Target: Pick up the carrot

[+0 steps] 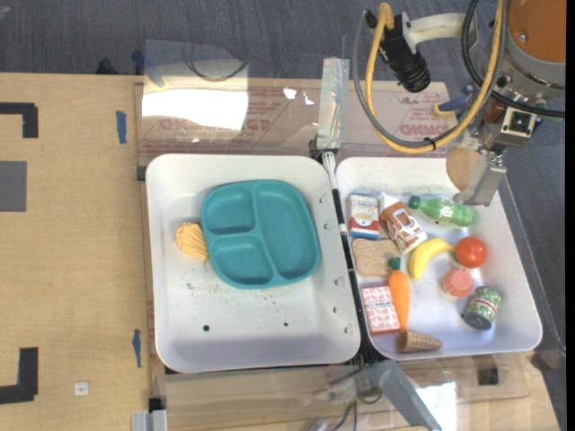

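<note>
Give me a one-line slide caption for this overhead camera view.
Gripper hovers over right bin, apart from the carrot.

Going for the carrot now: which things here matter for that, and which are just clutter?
For the job:
- carrot, in the right bin
- gripper, at that bin's far edge

Lying about:
- banana
- tomato
- green bottle
- can
- ice cream cone
- teal plate and shell-shaped pastry, in the left bin

Bright, even overhead light; glare on clear sheet (193, 106) behind bins; soft shadows, slight blur.
</note>
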Robot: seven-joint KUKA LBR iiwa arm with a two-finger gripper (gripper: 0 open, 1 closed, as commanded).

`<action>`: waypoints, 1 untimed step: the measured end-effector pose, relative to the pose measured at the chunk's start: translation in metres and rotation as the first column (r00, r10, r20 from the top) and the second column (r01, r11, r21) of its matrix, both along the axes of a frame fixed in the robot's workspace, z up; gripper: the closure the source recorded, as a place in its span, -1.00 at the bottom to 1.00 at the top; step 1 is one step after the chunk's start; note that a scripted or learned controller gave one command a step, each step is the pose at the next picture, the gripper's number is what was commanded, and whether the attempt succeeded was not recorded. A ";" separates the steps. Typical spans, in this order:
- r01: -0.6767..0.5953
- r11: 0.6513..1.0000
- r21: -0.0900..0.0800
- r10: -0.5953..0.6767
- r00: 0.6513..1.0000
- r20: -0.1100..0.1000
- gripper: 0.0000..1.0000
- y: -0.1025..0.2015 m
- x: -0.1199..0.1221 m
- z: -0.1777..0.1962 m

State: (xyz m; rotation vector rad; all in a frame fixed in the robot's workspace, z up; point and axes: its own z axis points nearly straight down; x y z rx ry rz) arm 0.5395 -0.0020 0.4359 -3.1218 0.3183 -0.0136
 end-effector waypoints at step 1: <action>-0.005 1.000 0.003 0.005 1.000 -0.007 -1.00 0.002 0.000 -0.003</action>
